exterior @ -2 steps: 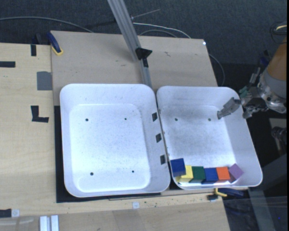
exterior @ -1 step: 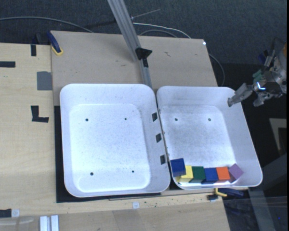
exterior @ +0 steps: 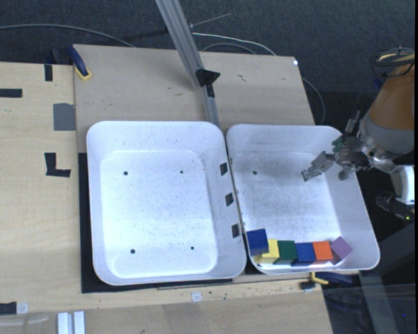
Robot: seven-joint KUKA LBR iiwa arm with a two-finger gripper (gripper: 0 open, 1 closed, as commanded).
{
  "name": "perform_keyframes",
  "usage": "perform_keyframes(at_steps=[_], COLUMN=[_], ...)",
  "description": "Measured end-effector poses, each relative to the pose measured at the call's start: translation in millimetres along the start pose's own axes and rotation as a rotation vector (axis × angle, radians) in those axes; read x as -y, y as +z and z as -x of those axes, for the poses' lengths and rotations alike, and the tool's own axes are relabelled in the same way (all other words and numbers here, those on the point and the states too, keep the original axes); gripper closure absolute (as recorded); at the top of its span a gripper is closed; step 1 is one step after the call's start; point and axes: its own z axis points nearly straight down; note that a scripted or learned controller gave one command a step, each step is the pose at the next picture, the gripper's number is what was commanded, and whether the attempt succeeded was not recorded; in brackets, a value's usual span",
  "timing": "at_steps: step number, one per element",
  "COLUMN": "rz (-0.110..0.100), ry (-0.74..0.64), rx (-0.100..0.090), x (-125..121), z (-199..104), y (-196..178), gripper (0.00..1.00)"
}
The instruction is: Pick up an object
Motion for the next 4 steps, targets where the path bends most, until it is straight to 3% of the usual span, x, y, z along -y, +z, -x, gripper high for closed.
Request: perform_keyframes(at_steps=[1,2,3,4], rz=[0.011,0.007,0.012,0.005], ry=[-0.002,-0.004,0.001,-0.002], rx=[0.002,0.001,0.005,0.001], x=[-20.9,5.6,-9.6,17.8], z=[0.4,-47.9,-1.2,-46.1], y=[-25.6,-31.7,-65.0,-57.3], gripper=[0.0,0.0,0.0,0.0])
